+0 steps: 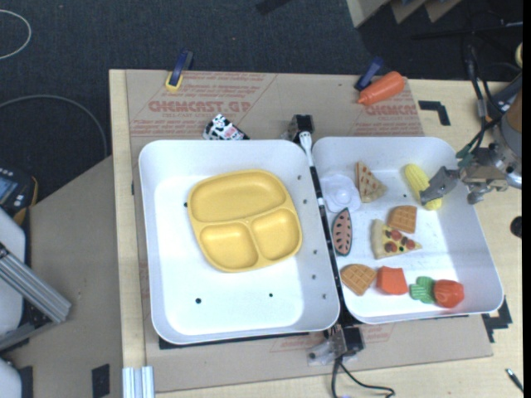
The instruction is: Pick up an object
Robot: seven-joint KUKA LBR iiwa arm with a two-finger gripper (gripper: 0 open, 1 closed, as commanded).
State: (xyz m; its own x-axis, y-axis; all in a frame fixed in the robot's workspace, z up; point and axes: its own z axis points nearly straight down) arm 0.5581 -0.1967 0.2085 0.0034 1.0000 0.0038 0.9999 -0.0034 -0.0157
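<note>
The right bin point(477, 247) is crowded with toy food: corn point(416, 177), pizza point(393, 240), waffle point(403, 219), tomato point(449, 293); bare floor lies along its right wall, and around the yellow tray point(244, 219) in the left bin point(166, 247)

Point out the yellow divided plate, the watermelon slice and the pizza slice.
yellow divided plate point(241, 196): camera view, floor of its large upper compartment.
watermelon slice point(342, 232): camera view, middle of its red flesh.
pizza slice point(393, 240): camera view, its topped face.
</note>
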